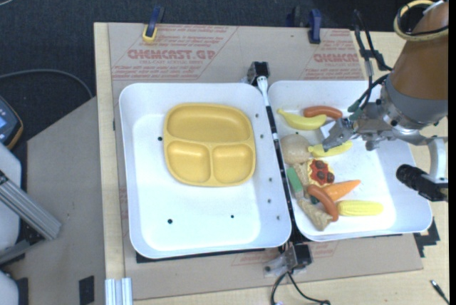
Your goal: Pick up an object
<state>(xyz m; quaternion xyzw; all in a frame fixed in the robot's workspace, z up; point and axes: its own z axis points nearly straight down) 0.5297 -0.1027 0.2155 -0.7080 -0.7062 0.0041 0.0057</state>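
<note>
Several toy foods lie in the right bin (399,154). A yellow banana (299,120) and a red sausage (322,111) sit at the back. A pizza slice (320,172), an orange carrot (340,189) and a yellow corn cob (360,209) lie nearer the front. My gripper (336,138) hangs low over the bin's middle, just above a small yellow piece (339,149) and right of a beige lump (293,148). Part of the yellow piece is hidden by the gripper.
The left bin (142,189) holds a yellow divided tray (210,143). A black bar (274,154) runs between the two bins. The arm's grey body and cables (417,93) hang over the right bin's far right side.
</note>
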